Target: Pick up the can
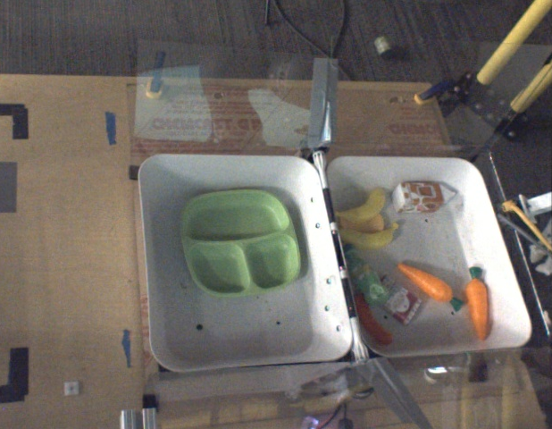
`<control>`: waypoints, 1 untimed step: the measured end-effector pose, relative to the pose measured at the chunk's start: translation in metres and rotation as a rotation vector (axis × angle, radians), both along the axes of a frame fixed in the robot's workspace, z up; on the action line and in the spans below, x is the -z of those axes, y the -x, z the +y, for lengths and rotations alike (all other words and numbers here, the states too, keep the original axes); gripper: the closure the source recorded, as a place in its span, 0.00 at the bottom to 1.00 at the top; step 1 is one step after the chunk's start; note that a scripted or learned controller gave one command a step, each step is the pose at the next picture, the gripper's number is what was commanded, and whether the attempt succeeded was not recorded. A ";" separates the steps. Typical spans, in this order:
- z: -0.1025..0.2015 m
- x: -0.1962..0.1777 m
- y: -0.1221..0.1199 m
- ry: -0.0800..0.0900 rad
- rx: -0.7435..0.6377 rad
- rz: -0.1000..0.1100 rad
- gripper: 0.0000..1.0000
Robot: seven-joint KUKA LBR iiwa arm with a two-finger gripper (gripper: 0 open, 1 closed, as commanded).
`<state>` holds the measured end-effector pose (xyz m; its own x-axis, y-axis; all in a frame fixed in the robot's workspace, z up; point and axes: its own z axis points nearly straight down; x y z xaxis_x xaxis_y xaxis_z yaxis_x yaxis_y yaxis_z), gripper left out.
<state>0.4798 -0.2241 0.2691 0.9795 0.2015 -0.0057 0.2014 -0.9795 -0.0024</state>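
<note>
Camera view: two white bins sit side by side on the bench (62,266), their inner walls touching along a metal strip. The left bin (160,329) holds one green three-part plate (242,241), set a little above the middle. Bare floor runs all round the plate, widest along the bin's near edge.

The right bin (504,329) is crowded along its left wall and open through the middle and the upper right. Counted:
- two bananas (367,211), stacked against the left wall
- one white-and-orange carton (422,196), near the far edge
- two carrots, one mid-floor (426,281) and one near the right wall (478,306)
- one green packet (369,283)
- one red pepper (372,322), in the near left corner
- one small red-and-white item (404,305), touching the green packet

Which of these is the can cannot be told for certain; the red-and-white item comes closest.
</note>
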 end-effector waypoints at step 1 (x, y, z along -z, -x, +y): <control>0.002 0.014 -0.001 -0.004 -0.189 0.002 1.00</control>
